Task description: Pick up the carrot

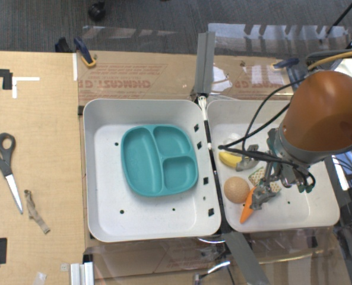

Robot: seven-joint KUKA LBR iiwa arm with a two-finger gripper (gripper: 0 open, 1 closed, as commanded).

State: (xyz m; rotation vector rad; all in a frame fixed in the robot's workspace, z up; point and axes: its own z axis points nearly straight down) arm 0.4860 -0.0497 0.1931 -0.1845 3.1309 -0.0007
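Scissors [3, 165]: they lie on the brown bench top at the far left, well apart from both bins, handles toward the top of the view.
Left bin [98, 212]: a shallow white bin, and inside it a teal divided plate [159, 160] with three compartments, sitting about in the middle.
Right bin [318, 215]: the second white bin, just beside the first; my arm comes down into it from the right.
Egg-shaped thing [236, 189]: tan and rounded, on the floor of the right bin near its left wall, just left of my claw.
Banana [230, 159]: a yellow piece above the tan thing, partly crossed by my cables.
Carrot [247, 209]: orange, tilted, in the lower left part of the right bin. Its lower tip points down-left toward the near wall; its upper end runs up under my claw.
My claw [259, 196]: low in the right bin, directly over the carrot's upper end and touching or nearly touching it. The carrot's lower half sticks out below and to the left of me.
My fingers: whether they are apart or closed I cannot tell from this angle, nor whether the carrot sits between them.
My wrist: the orange band [321, 111] bulks above and right of the claw.
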